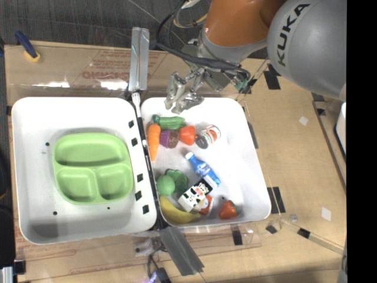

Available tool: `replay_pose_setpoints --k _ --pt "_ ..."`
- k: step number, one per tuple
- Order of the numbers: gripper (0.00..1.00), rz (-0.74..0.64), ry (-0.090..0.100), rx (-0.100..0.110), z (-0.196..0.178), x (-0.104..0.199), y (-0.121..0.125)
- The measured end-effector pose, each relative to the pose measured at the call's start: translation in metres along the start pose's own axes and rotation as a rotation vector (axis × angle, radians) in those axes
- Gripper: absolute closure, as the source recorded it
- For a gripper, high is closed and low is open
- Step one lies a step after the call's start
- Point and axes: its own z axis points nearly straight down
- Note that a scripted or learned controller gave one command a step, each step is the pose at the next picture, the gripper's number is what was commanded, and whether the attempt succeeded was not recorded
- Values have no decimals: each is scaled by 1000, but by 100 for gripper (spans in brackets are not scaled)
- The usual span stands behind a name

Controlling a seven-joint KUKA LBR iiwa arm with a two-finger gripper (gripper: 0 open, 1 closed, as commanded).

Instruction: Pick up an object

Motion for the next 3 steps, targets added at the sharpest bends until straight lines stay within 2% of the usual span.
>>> replay_pose_setpoints --k 1,3 --pt "100 -88 4 -3 17 -3 4" --pt "100 -91 -4 3 -6 -5 4"
